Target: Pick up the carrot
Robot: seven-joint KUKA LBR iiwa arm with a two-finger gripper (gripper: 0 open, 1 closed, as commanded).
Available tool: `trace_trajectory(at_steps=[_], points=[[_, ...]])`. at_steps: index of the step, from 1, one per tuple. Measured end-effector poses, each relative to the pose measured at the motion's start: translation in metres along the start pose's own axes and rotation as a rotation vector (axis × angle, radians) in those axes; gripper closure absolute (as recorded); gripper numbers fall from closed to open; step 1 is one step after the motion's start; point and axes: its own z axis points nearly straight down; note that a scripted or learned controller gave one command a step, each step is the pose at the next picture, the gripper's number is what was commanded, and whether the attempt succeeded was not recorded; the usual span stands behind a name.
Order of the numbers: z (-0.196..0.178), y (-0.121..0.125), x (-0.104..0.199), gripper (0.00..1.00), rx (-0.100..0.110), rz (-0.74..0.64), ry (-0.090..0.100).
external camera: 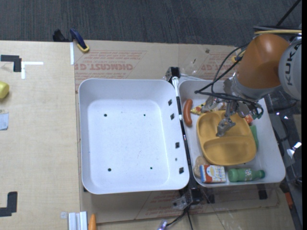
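My gripper point(224, 127) hangs over the yellow bowl point(230, 150) in the right bin point(271, 176), near the bowl's far rim. Nothing shows held in it. A small orange piece point(249, 121) with a green strip point(254, 136) below it lies just right of the bowl, against the bin's right side; this looks like the carrot, mostly hidden by the wrist and the bowl's rim. The gripper is a short way left of it.
A red-orange sausage-shaped item point(187, 113) lies along the right bin's left wall, with a small yellow and red item point(196, 110) beside it. A carton point(213, 173) and a green bottle point(245, 175) lie at the near wall. The left bin point(86, 128) stands beside it.
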Motion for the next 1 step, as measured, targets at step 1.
trace_trajectory(at_steps=[1], points=[[-0.0110, 0.0207, 0.0225, 0.00, 0.027, 0.170, -0.035]])
